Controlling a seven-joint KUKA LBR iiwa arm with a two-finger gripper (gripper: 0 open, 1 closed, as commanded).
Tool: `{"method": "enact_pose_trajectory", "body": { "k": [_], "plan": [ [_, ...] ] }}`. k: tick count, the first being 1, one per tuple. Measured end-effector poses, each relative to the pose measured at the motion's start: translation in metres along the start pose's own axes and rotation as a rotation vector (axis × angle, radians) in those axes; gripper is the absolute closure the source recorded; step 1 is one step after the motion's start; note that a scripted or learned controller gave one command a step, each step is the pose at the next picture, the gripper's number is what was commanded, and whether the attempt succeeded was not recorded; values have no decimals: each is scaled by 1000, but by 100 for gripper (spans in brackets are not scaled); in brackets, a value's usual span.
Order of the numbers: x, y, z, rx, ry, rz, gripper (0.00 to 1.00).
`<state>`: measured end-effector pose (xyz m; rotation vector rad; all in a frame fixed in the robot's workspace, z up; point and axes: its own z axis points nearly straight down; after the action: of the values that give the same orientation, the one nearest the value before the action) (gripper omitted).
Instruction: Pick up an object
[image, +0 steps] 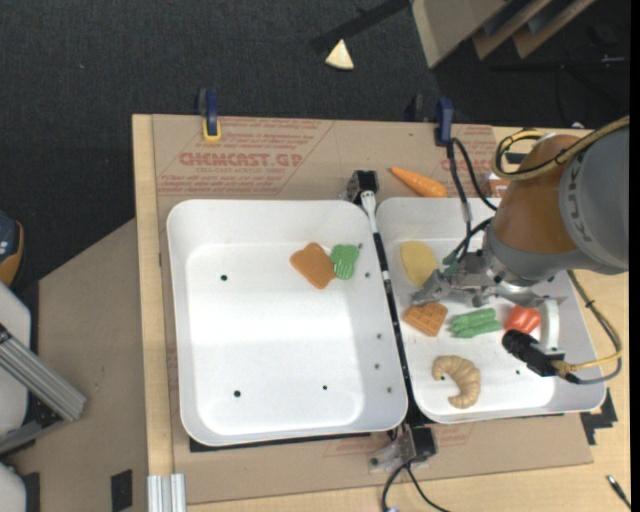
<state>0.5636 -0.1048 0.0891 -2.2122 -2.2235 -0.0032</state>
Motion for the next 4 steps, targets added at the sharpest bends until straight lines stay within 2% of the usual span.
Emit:
{"method": "enact_pose_trajectory", "body": {
  "k": [1,2,3,4],
  "plan": [
    [12,-19,-2,-21,-10,9,0],
    [13,-17,-14,-24,-8,6,100],
    [71,32,-102,-15,-4,-3,100],
    [95,77,-407,-25,-7,1,100]
  ]
}}
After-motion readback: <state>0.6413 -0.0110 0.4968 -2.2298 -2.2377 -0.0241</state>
